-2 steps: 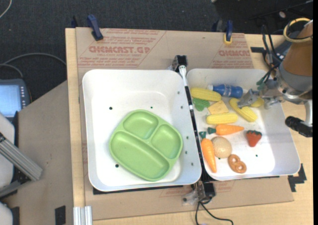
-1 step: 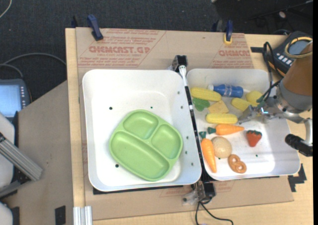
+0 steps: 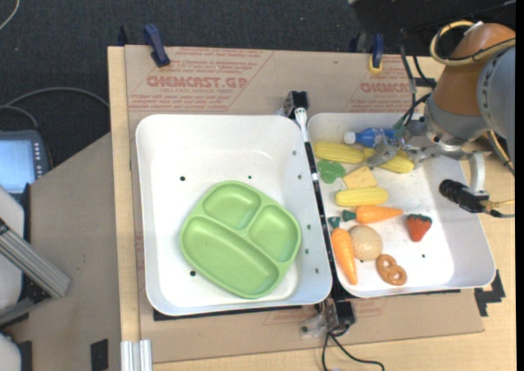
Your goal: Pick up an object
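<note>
My gripper hangs low over the far part of the right bin. It sits right above a yellow banana-like piece and next to a blue bottle. Close by lie a corn cob, a cheese wedge and a green leafy piece. Toward the front are a second corn cob, two carrots, a strawberry, a pale round potato and a pretzel. I see nothing lifted.
The left bin holds a green divided plate. A black clamp sits on the rim where the bins meet. The arm's orange band and grey wrist stand over the right bin's far right corner.
</note>
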You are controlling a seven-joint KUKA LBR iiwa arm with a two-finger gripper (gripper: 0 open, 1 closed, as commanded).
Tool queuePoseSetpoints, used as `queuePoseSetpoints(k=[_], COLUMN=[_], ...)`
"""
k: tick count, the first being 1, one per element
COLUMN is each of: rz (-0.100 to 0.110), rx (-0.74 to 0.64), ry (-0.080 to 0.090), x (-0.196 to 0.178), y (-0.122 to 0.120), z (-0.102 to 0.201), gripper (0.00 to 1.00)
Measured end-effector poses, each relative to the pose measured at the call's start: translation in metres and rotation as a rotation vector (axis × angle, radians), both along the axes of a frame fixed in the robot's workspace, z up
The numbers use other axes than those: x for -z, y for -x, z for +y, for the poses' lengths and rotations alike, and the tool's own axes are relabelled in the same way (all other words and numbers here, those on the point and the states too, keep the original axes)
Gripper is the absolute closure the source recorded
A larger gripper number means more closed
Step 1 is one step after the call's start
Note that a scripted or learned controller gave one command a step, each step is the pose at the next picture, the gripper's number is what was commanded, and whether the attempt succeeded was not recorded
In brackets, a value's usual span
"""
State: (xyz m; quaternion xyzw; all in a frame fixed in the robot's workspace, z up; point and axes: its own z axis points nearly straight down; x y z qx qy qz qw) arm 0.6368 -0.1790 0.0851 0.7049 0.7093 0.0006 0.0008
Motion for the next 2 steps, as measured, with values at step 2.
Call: queuePoseSetpoints(k=[2], rz=[-0.002], rx=[0.003], ry=[0.0], x=[-0.003], y=[0.036], z=[0.067], gripper=[1.0])
